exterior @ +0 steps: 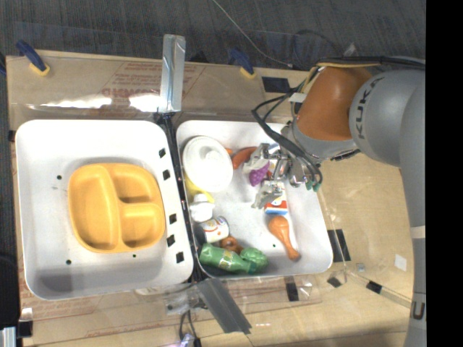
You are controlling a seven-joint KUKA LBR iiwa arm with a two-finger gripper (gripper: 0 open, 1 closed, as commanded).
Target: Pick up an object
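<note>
My claw hangs low over the right bin; whether it's parted, I cannot tell. The purple toy sits just beside it, crowded by neighbours, so I might snag two.

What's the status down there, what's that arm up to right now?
End effector low in the right bin, nothing seen held. Under it: purple toy, red-blue piece, drumstick. Crowded: white bowl, green toy close by.

Two white bins on the table

A yellow tray lies in the left bin; the tool is low over toys in the right bin.
</note>
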